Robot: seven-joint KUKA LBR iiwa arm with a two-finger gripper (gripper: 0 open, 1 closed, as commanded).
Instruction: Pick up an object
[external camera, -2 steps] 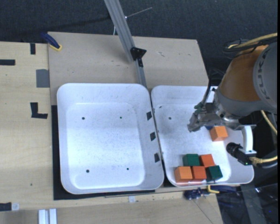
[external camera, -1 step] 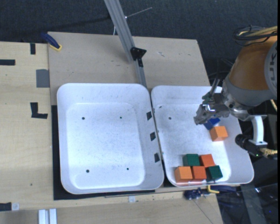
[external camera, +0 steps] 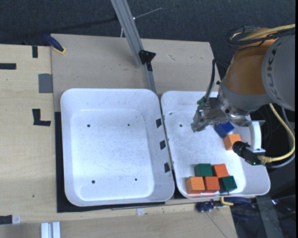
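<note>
So the gripper (external camera: 198, 123) hangs over the upper middle of the right bin (external camera: 181, 148), and honestly it's too dark and bunched up to tell how it's set; nothing visible in it as far as I can see. A blue block (external camera: 223, 129) sits just beside it to the right, with an orange block (external camera: 231, 141) next to that. Down at the near edge there's a cluster: green cube (external camera: 204, 169), orange ones and a darker green one (external camera: 228, 183). The left bin (external camera: 109, 148) sits alongside

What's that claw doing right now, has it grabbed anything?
Gripper: over the right bin, near the blue block; whether it is open, shut or holding anything cannot be told from this view.
</note>
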